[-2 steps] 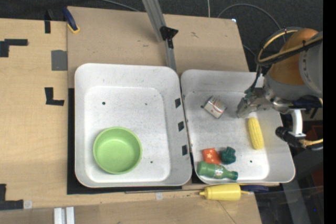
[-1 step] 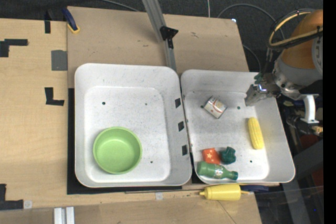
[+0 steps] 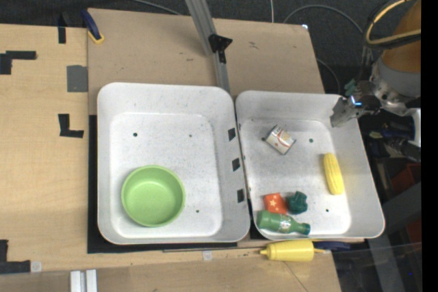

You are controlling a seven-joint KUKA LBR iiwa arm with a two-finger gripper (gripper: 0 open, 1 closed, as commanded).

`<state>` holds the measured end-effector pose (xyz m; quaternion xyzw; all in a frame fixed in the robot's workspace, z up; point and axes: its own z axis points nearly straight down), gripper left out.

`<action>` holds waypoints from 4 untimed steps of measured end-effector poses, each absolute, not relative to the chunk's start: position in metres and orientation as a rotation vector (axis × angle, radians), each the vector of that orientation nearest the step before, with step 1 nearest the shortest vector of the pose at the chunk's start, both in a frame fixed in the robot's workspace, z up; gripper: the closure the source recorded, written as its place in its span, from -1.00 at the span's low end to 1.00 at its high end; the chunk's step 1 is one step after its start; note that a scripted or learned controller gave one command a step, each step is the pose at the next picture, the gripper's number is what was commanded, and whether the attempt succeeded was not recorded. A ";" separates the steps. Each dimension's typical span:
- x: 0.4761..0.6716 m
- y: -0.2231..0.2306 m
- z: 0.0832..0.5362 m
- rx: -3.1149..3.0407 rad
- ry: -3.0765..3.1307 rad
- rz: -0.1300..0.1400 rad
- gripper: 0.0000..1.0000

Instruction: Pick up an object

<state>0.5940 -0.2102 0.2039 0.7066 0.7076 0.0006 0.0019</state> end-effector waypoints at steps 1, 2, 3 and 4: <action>0.595 -0.210 0.223 2.219 2.222 0.001 1.00; 0.606 -0.149 0.230 2.214 2.231 0.003 1.00; 0.611 -0.089 0.220 2.215 2.231 0.000 1.00; 0.622 -0.034 0.231 2.214 2.231 0.002 1.00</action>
